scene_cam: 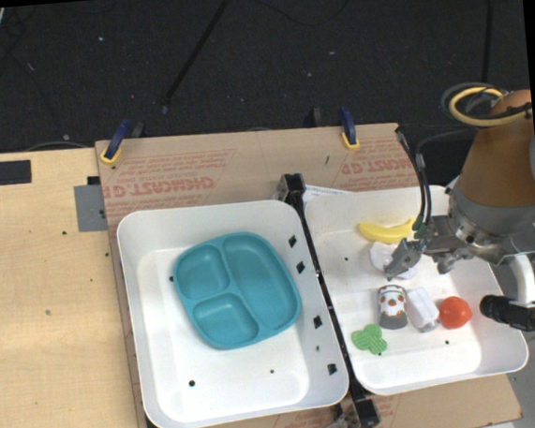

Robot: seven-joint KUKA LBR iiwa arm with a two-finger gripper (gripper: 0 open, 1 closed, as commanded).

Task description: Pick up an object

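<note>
Partly hidden: the arm [499,172] enters from the right and its upper body runs off the frame edge, so just the orange-banded wrist and grey housing are legible. The gripper [406,259] hangs low over the right bin [507,356], and its dark fingers blur against a whitish object [383,256] directly beneath them; whether the claw is apart or together cannot be told, and nothing is plainly seen between the fingers. That whitish object is too washed out against the bin floor to name.

Left bin [159,360]: shallow, white, glossy plastic with rounded corners. It holds one teal plate [235,289], a rounded rectangle split into three compartments, lying flat and turned slightly off square.

Right bin, same make, touching the left one along a dark centre divider [314,288]. Contents, all loose and small:
- yellow banana [385,231], curved, smooth, just above-left of the gripper
- small can [391,306] with a printed label, upright or nearly so, below the gripper
- pale rounded block [422,311] touching the can on its right
- red-orange ball [455,312], smooth, just right of the block
- green leafy piece [370,340], irregular outline, below-left of the can

Candidate pick objects therefore all sit in the right bin, clustered in its middle and lower half.

Both bins rest on brown printed cardboard [244,168], held at the far edge by two clamps [348,129]. A pale wooden bench top [43,324] lies to the left.
</note>
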